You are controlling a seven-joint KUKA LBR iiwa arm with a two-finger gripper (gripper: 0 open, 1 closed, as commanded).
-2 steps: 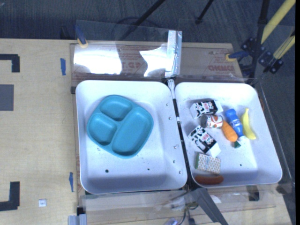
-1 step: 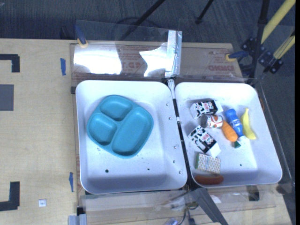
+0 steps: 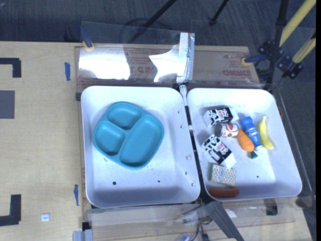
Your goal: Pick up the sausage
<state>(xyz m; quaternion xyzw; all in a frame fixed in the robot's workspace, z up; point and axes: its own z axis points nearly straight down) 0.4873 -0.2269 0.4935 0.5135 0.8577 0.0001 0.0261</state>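
Observation:
The sausage [image 3: 223,192] is a small reddish-brown link lying at the front edge of the right bin [image 3: 286,172], just below a pale patterned packet [image 3: 223,175].
The right bin also holds two black-and-white cartons [image 3: 218,116] [image 3: 216,147], a small can [image 3: 228,129], a carrot [image 3: 245,140], a blue bottle [image 3: 249,129] and a banana [image 3: 265,133]. The left bin [image 3: 100,185] bears a blue divided plate [image 3: 129,133]. A clear panel stands behind the bins.

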